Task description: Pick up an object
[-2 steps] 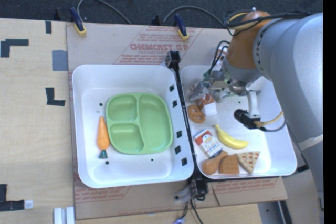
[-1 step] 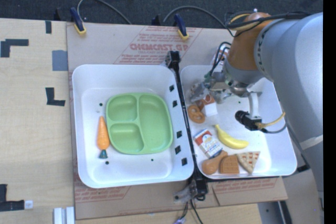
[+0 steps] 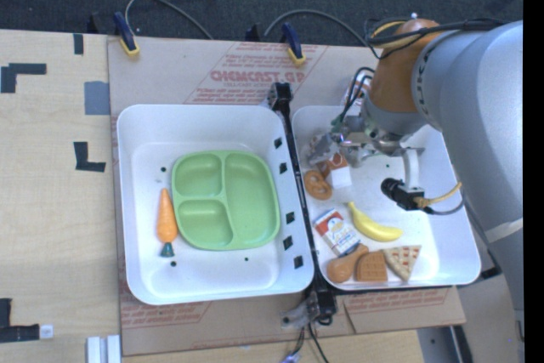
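My gripper [image 3: 327, 150] is low in the back-left corner of the right bin [image 3: 442, 174]. It hangs just above a brown pretzel [image 3: 318, 184] and a small white block [image 3: 341, 178]. A bit of red [image 3: 337, 159] shows right under the gripper. Nearer the front lie a yellow banana [image 3: 375, 225], a red-and-white packet [image 3: 336, 232], a brown nugget [image 3: 342, 269], a slice of toast [image 3: 371, 266] and a waffle wedge [image 3: 405, 259]. The arm's orange band [image 3: 395, 81] sits above the wrist.
The left bin [image 3: 136, 183] holds a green divided plate [image 3: 225, 200] and an orange carrot [image 3: 167, 217] beside it on the left. A black divider [image 3: 293, 183] runs between the bins. Cables and clamps [image 3: 294, 47] lie behind the bench.
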`<state>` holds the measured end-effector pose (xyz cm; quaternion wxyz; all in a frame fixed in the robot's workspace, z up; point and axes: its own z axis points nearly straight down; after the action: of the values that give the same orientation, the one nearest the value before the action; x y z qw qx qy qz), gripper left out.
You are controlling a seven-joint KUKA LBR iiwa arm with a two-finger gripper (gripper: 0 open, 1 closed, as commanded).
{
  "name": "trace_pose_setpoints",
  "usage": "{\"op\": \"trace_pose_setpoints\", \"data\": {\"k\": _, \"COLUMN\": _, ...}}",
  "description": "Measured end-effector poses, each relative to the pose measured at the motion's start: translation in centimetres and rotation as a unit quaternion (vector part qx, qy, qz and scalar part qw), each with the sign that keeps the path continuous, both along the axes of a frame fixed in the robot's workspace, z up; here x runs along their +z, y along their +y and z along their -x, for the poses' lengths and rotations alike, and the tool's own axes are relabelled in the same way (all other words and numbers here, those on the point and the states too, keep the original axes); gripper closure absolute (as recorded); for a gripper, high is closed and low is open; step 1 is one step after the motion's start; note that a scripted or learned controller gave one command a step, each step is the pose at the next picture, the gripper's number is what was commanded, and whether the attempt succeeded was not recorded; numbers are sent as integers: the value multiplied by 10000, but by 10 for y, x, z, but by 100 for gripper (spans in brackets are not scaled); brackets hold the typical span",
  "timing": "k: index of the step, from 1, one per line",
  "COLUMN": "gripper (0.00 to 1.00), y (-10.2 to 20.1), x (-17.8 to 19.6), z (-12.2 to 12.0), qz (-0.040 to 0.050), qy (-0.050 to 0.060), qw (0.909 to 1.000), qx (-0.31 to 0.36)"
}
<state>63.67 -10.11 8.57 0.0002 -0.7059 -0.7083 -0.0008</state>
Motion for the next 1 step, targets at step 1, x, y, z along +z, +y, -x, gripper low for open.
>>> {"op": "trace_pose_setpoints", "data": {"k": 1, "gripper": 0, "y": 0, "x": 0, "z": -3, "qz": 3, "qy": 1, "qw": 10000, "qx": -5}}
